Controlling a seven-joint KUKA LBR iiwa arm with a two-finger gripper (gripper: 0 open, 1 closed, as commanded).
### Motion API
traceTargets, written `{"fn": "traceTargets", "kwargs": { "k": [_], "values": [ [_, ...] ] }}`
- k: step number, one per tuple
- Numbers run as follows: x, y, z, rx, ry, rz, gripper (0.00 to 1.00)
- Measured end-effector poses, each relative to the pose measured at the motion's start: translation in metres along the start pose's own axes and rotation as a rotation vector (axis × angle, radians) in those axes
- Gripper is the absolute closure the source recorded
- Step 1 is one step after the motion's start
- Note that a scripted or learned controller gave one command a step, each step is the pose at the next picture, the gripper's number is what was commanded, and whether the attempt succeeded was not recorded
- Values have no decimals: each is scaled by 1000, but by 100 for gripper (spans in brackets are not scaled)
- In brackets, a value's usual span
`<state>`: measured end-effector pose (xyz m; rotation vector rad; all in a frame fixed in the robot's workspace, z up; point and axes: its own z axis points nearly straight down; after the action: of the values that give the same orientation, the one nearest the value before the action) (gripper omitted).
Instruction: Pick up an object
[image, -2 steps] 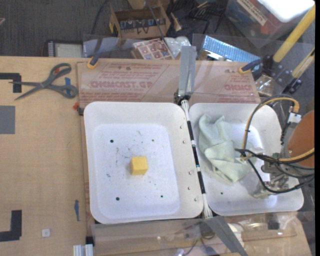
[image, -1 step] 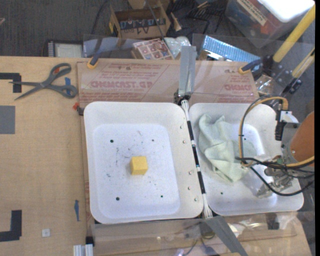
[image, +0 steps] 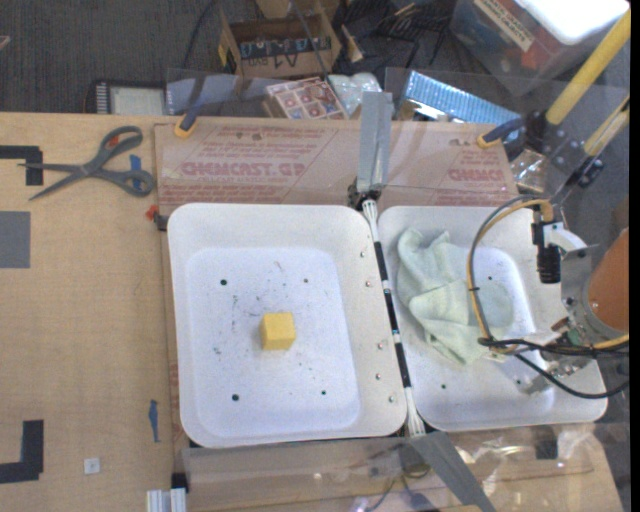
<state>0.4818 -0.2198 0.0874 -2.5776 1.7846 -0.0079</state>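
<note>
Left bin (image: 200, 240): open floor on all sides of one small yellow cube (image: 279, 331), which sits near the middle, apart from every wall; reachable from above without hindrance. Right bin (image: 440, 400): a crumpled pale green cloth (image: 432, 295) covers the side next to the divider; the arm (image: 610, 300), with looping cables (image: 500, 290), overhangs the side toward the desk's right edge, leaving a narrow strip of bare floor between. Desk (image: 80, 330), left part: flat and open, with scissors (image: 100, 168) lying near the far left corner.
</note>
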Motion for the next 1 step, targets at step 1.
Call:
{"fn": "traceTargets", "kwargs": {
  "k": [1],
  "values": [
    [-43,-16,0,-6,2,-367,100]
  ]
}}
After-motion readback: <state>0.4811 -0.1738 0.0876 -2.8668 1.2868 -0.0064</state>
